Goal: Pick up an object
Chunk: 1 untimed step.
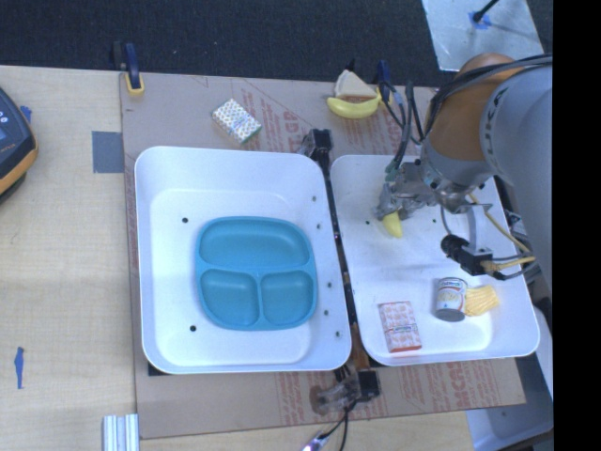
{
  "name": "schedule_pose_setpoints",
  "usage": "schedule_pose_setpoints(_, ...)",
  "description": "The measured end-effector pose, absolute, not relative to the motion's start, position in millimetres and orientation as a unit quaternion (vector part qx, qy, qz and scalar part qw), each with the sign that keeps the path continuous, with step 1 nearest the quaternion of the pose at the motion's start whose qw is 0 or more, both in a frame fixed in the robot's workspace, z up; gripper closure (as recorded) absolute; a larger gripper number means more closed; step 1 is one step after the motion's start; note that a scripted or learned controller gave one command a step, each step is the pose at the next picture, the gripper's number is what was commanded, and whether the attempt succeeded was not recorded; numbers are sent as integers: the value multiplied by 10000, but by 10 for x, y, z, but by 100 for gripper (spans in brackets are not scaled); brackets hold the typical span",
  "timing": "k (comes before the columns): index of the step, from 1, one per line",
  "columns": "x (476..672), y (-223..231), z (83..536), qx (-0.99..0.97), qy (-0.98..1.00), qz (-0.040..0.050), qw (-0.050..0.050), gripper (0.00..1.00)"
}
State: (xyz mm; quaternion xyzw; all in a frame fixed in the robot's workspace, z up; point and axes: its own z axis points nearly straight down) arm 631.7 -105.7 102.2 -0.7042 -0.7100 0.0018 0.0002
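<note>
Two glossy white bins (150, 252); moulded blue tray (255, 272); hand (394, 212) over yellow piece (392, 224) (grip: cannot tell).

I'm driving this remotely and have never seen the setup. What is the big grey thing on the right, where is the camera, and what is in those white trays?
One camera looks down at a slant. The grey arm with an orange band is the robot; its gripper hangs over the right bin, beside a small yellow piece. Whether it grips that piece is unclear. The same bin holds a can, a yellow snack and a red packet. The left bin holds a blue divided plate.
</note>
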Motion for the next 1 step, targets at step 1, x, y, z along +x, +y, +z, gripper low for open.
schedule_pose_setpoints(1, 6214, -426, 1928, -7054, -7088, 1, 9, 100)
